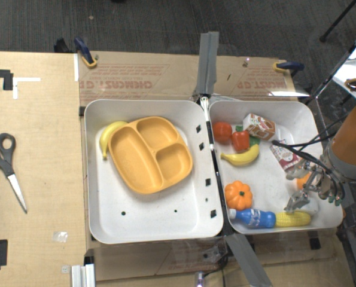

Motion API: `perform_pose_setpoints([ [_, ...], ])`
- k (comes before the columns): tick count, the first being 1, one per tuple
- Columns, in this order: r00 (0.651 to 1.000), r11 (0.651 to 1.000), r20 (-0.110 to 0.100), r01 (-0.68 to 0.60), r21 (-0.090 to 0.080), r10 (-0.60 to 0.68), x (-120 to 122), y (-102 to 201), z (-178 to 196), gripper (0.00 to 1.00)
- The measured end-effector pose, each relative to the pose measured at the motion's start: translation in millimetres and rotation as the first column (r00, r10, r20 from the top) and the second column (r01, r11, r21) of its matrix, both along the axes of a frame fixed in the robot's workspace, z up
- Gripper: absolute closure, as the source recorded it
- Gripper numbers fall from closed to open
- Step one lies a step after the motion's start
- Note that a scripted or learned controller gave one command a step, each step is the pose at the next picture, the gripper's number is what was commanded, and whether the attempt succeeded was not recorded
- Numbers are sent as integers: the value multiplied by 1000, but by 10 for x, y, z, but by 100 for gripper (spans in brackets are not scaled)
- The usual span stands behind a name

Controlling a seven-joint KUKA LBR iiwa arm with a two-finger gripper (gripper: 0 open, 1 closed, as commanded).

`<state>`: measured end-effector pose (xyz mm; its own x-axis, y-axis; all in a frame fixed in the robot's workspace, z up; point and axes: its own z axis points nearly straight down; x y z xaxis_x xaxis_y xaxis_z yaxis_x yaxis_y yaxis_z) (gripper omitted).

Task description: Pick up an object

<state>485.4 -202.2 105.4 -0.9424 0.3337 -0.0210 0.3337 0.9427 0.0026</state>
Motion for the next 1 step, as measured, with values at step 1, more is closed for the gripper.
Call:
perform_pose_setpoints([
  [1,997,998,-17,-69,5,69,775,1041,-134,0],
])
